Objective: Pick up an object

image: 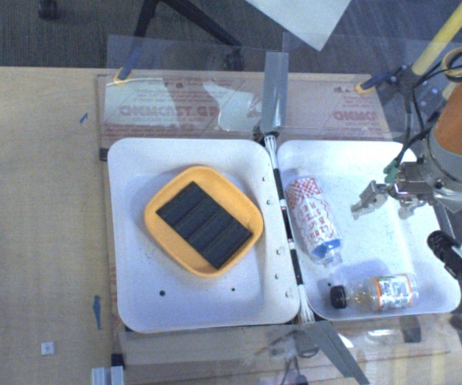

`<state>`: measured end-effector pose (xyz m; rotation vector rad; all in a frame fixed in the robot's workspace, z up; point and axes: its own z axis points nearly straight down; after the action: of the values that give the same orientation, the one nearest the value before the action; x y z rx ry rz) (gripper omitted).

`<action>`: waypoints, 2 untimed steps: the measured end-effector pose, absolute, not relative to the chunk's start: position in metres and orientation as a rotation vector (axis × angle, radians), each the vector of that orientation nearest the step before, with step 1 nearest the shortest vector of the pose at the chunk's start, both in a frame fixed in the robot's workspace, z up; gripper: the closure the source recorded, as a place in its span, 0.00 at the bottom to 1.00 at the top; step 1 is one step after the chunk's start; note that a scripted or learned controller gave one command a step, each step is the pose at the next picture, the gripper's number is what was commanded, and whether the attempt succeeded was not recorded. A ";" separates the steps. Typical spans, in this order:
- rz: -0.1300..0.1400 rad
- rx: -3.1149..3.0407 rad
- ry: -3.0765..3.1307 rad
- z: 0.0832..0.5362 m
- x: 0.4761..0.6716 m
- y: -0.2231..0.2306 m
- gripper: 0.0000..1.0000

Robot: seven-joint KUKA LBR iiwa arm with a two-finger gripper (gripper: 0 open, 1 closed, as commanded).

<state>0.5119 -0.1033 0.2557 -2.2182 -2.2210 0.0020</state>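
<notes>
End effector over right bin, nothing gripped

End effector fingers apart, clamped on nothing, above right bin. Red-label bottle along its left wall; amber bottle at near edge. Yellow tray in left bin.

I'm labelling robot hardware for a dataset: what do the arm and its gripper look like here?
The arm is grey with an orange band above the wrist. Dark cables run along it. Its gripper is pale grey metal with two fingers, with a small green part near its mount.
</notes>
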 end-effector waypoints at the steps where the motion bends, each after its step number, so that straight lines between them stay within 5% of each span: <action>1: -0.002 -1.891 -2.514 0.260 0.525 -0.139 0.00; 2: 0.000 -1.786 -2.584 0.189 0.513 -0.046 0.00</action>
<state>0.5128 -0.0458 0.1888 -1.7857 -2.5840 0.0000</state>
